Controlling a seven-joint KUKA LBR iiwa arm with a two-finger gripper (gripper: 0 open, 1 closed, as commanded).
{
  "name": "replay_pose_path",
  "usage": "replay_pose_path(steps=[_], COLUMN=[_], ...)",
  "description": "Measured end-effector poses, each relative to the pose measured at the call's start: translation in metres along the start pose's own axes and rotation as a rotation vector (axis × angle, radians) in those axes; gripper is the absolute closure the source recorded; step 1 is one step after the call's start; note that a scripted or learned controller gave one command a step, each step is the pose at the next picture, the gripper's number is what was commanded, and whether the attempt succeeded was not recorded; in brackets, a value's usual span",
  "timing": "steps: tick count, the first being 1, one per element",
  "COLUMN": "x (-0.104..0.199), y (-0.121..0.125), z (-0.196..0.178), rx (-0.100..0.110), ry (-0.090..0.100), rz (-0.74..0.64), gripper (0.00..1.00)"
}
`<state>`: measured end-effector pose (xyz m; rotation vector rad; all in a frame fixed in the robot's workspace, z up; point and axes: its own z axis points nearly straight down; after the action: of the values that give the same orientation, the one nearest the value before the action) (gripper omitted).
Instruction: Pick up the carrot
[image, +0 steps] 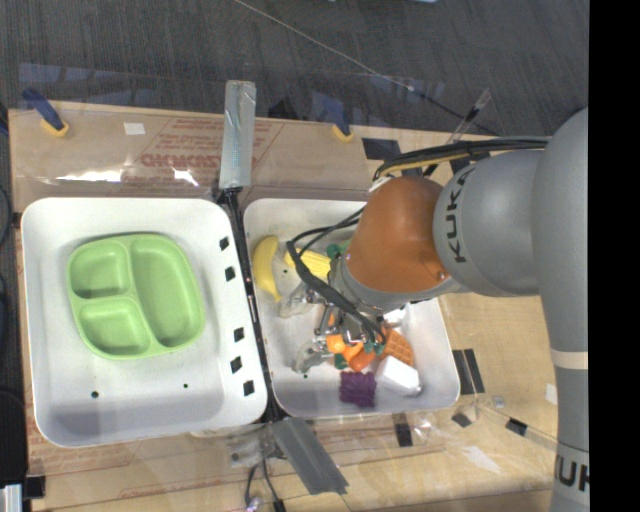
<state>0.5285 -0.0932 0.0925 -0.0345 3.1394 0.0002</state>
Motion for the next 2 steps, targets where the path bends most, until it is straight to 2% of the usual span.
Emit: replay_pose_path(steps=[1, 2], x=[-0.001, 0.015], y=[0.001, 0.005], z=[-0.010, -0.102], rx=[0.000, 0.001], ry=[-0.001, -0.004], rz=[-0.008, 0.170], gripper=[1.00, 1.00])
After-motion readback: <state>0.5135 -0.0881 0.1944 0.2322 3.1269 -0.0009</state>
